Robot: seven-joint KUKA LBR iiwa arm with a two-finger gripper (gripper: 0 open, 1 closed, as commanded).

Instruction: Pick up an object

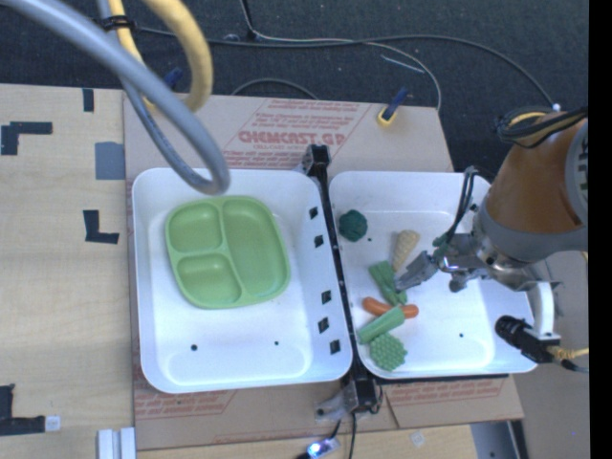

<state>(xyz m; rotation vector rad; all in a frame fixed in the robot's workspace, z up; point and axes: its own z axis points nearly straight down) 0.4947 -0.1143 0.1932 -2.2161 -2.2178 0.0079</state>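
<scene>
Tool [418, 273] hung with nothing visibly held, spread undeterminable, as you viewed it; the green piece [384, 279] lay just left, long axis slanting down-right.

Green divided plate [228, 251] lay flat in the left bin [153, 352]. Grey hose [143, 103] and yellow hose [186, 36] crossed the top left above it. Printed cardboard sheet [287, 132] sat under both bins, black cables [316, 41] on the dark floor behind
</scene>
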